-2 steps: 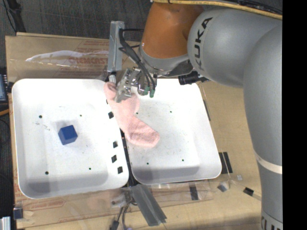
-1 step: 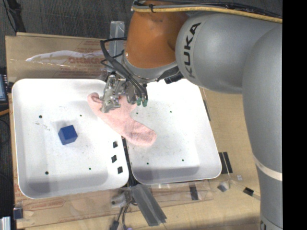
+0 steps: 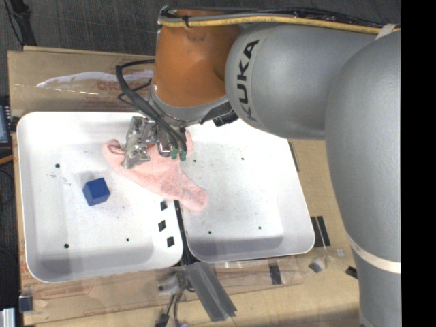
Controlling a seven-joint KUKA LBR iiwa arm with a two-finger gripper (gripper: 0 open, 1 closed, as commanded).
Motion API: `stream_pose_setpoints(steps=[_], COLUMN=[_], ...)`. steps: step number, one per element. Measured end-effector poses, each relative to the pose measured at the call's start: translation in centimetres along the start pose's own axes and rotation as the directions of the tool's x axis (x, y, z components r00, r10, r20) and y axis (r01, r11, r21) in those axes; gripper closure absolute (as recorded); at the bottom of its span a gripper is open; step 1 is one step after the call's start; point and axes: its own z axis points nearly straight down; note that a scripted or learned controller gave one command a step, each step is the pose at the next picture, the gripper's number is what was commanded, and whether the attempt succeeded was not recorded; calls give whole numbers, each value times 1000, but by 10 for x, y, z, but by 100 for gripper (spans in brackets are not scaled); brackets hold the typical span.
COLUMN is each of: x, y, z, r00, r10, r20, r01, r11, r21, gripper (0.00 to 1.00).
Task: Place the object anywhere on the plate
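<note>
The arm reaches in from the right and bends down over the seam between the two white bins, its orange band directly above the gripper [image 3: 139, 157]. The gripper hangs over the far right part of the left bin [image 3: 41, 182], right on top of a pink cloth [image 3: 167, 179]. Its metal fingers point down at the far left end of the cloth, but whether they are apart or closed on the fabric cannot be told from this slanted view: the wrist and its cables hide the tips, and no fabric is plainly seen between them.

The cloth lies limp and stretched on a diagonal, from the left bin, under the gripper, across the raised rims where the bins meet, with its near right end resting in the right bin [image 3: 272, 203]. That draped lie suggests it is slack on the bin floors rather than hanging from anything. A small blue cube [image 3: 97, 191] sits alone on the left bin's floor, near and to the left of the cloth, apart from it.

No plate can be made out here, so the goal of the task is unclear. The surface under the bins is brown board.
</note>
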Motion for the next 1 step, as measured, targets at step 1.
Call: stream_pose_setpoints(steps=[1], x=[3], y=[52], z=[-4], r00=[1000], r10=[0], r20=[4], r01=[0], r11=[1000], r21=[-1], gripper=[100])
